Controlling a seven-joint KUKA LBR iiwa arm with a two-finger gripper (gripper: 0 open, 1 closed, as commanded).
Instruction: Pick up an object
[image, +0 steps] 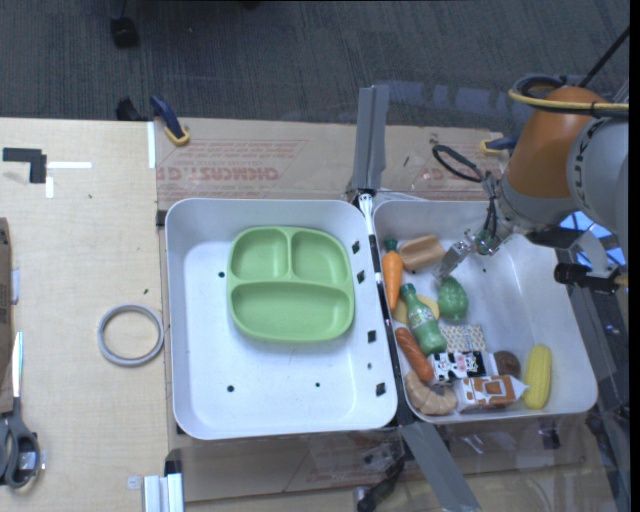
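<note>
Over the right bin the arm is reaching down from the upper right, and its gripper is hanging just above the green pepper, beside the bread roll. The claw is standing apart, with nothing between its tips, so no pick is made yet. Toys are crowding the bin's left side: a carrot, a green bottle, a hot dog, a checkered box and an orange carton, with a corn cob lying apart near the right wall. The left bin is carrying a green tray.

Judging from this, the pepper is looking like the likeliest target. Its rounded skin is inviting a slip: if the tips are closing off-centre, it is likely to squirt sideways toward the roll or bottle. Descending between such close neighbours is also risking a tip landing on the roll, jamming, or dragging two things up together.
</note>
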